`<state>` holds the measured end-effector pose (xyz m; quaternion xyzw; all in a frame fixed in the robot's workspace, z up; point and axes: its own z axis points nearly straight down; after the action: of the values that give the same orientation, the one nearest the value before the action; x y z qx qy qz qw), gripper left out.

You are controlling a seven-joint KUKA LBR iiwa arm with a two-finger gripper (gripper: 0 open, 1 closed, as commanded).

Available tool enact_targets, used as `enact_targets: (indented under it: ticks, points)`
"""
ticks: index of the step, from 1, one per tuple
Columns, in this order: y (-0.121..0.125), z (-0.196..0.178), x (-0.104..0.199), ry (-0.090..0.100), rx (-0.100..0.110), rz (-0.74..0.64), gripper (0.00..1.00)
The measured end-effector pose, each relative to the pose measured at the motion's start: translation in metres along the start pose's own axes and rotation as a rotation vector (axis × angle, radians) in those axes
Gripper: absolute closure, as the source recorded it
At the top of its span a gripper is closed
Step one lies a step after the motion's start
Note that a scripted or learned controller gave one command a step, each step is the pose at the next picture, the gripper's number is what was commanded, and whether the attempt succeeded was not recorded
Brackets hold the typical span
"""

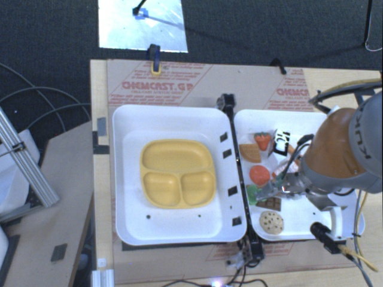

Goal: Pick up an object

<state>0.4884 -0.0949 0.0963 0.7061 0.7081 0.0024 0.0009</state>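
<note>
The right bin [251,119] holds several toy foods. I see a red tomato [259,174], a tan bread slice [250,153], an orange-red piece [262,141] and a white-and-black item [281,139] toward the back. Nearer the front lie a green piece [254,193], a brown chocolate bar [270,204] and a speckled cookie [271,222]. My gripper [281,187] hangs low over the middle of this bin, just right of the tomato and green piece and above the chocolate bar. The arm hides the bin's right half.
The left bin [128,160] holds a yellow divided plate [178,173]. A black divider with clips [234,160] runs between the bins. The bench is covered in cardboard [197,82], with a yellow-and-blue clamp [155,60] at its back edge.
</note>
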Motion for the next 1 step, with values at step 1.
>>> enact_targets:
  ticks: [1]
  points:
    - [0.0014,-0.0108,0.0005,0.001,-0.003,-0.001,1.0]
